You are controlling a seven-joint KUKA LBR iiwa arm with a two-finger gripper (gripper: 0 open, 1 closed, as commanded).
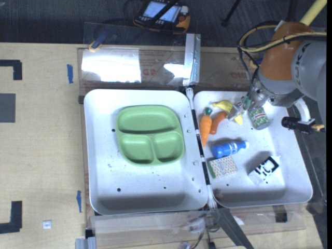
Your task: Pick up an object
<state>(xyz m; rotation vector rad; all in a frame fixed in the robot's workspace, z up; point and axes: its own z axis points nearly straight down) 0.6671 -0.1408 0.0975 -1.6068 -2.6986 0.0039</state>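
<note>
The arm [290, 56], grey with an orange band, is cut off by the right edge, and its gripper [248, 104] is seen low over the far part of the right bin [295, 185]; whether the fingers are apart or together cannot be told. In the left bin [98, 191] a green divided plate [150, 134] of smooth plastic is laid. In the right bin are found a blue bottle [227, 149], an orange toy carrot [205, 128], a yellow banana-like piece [224, 106] partly hidden, a small jar [259, 116] just beside the gripper, a speckled flat packet [223, 166] and a black-and-white box [265, 169].
</note>
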